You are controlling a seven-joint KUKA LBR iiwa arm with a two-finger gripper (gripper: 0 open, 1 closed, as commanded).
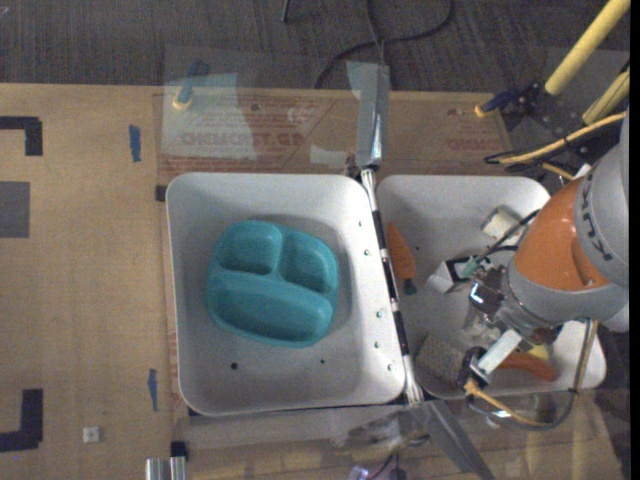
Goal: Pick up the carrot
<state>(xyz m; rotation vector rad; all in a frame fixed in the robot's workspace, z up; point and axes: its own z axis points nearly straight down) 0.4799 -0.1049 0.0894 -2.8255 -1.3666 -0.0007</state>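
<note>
The carrot [400, 252] is a slim orange piece lying lengthwise against the left wall of the right bin [440, 193]. My gripper [487, 320] hangs low over the middle-right of that bin, to the right of the carrot and a little nearer the front, with a clear gap between them. The grey arm with its orange band [560, 253] comes in from the right and hides the bin floor beneath it.
A teal divided plate [272, 281] sits in the left bin [190, 368]. In the right bin a grey-brown block [438, 352] lies near the front wall, a small white item [497, 220] at the back, and another orange piece [530, 367] shows under the wrist.
</note>
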